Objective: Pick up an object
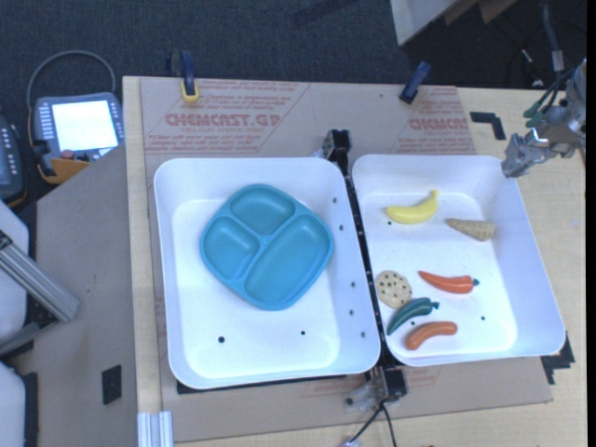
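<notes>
The right bin (533,266) holds several toy foods. A yellow banana (413,209) lies near its back, with a tan cone-shaped piece (471,228) to its right. Lower down are a red chili (448,282), a speckled cookie (393,289), a dark green pepper (411,313) and an orange sausage (431,334). My gripper (518,155) hangs at the bin's back right corner, above the rim and apart from every item. Nothing shows in its grasp.
The left bin (173,277) carries a blue divided plate (267,245). A black clamp (337,143) sits between the two bins at the back. A tablet (84,124) lies off the bench at the far left.
</notes>
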